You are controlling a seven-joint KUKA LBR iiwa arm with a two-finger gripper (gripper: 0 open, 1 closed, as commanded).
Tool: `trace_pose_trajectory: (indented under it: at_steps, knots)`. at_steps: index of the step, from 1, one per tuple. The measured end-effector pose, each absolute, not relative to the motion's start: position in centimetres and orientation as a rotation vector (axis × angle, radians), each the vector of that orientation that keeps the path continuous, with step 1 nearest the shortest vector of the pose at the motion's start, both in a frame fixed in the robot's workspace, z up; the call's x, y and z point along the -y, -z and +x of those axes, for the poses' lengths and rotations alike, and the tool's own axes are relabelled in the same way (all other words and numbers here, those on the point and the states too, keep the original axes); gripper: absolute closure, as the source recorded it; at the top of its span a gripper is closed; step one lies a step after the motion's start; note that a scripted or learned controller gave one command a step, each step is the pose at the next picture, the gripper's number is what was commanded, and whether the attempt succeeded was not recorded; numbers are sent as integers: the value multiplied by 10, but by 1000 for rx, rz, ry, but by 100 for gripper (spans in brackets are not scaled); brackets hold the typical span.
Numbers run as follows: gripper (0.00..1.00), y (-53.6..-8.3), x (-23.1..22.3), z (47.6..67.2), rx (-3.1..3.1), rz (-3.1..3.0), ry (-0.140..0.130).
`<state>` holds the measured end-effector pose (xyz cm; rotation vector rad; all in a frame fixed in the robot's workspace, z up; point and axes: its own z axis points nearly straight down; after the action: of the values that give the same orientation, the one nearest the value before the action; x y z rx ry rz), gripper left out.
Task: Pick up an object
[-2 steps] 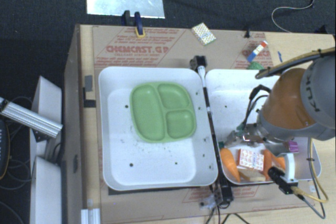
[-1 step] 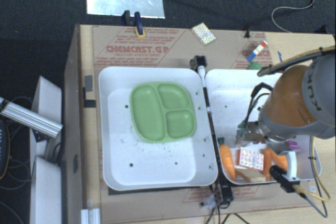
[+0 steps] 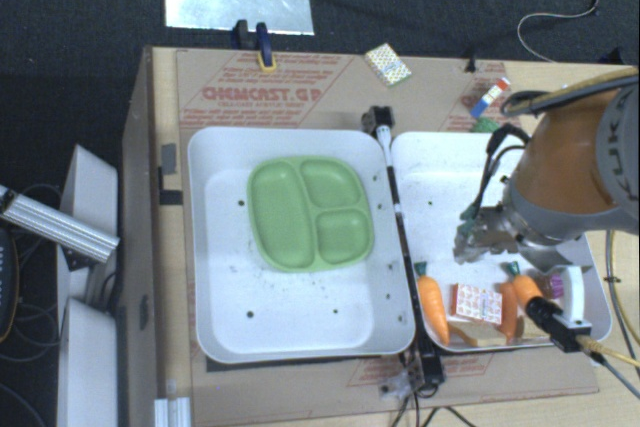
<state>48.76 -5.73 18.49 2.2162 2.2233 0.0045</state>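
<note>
Hovering gripper over bare right bin floor, carrots near front wall.

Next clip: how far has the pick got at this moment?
Done: the hand is over the right bin, above its bare floor. In hand: nothing visibly held. Left: the carrot, the patterned packet and a second carrot lie along the bin's near edge, so the grasp and lift are outstanding.

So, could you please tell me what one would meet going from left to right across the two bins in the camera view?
Left bin → green divided plate → right bin → carrot → gripper, with the patterned packet below it → second carrot.
</note>
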Motion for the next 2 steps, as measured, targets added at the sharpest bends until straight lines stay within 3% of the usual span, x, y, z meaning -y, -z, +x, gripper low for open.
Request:
trace_pose_trajectory:
  at_steps: [1,2]
  knots:
    - [100,-197,3,487,-2224,2217,-3]
    - [100,-203,54,487,-2222,2219,-1]
